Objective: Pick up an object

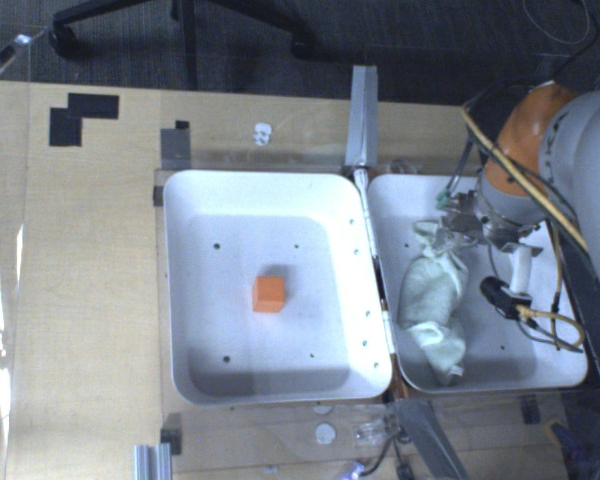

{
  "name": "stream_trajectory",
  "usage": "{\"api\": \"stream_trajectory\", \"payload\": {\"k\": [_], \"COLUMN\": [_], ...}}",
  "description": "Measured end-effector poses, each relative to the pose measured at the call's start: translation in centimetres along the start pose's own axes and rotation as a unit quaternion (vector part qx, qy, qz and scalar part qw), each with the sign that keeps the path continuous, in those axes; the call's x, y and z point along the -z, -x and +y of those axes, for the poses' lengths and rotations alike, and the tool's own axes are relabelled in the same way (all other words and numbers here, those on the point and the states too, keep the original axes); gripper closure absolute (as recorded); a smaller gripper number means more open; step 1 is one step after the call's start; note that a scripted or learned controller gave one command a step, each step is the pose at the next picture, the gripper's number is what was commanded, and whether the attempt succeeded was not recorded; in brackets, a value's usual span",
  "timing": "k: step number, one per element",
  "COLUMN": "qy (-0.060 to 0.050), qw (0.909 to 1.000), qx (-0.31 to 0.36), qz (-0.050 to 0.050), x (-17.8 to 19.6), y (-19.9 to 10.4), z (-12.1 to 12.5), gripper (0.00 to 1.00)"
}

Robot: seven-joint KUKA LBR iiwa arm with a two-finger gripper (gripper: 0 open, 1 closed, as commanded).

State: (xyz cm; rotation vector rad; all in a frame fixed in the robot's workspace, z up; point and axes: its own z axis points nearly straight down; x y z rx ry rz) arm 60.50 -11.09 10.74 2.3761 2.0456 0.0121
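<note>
A crumpled grey cloth (pixel 432 303) lay in the right bin (pixel 555 368), its top end touching the gripper (pixel 458 230); whether the gripper clamped it could not be told. An orange block (pixel 269 294) sat in the left bin (pixel 195 298).

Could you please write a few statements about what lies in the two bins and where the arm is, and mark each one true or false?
1. A small orange cube lies in the left white bin. True.
2. A crumpled pale grey cloth lies in the right white bin. True.
3. The cube touches the cloth. False: they lie in separate bins.
4. The gripper is above the left bin. False: it is above the right bin, at the cloth's upper end.
5. The cube sits in a corner. False: it is near the bin's middle.
</note>
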Motion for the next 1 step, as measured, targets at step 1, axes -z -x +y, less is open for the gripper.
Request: {"api": "stream_trajectory", "payload": {"k": [1], "qy": [-0.003], "qw": [0.9992], "qx": [-0.041], "qz": [-0.001], "x": [9.39], "y": [-4.72], "z": [1.09], "gripper": [1.0]}}
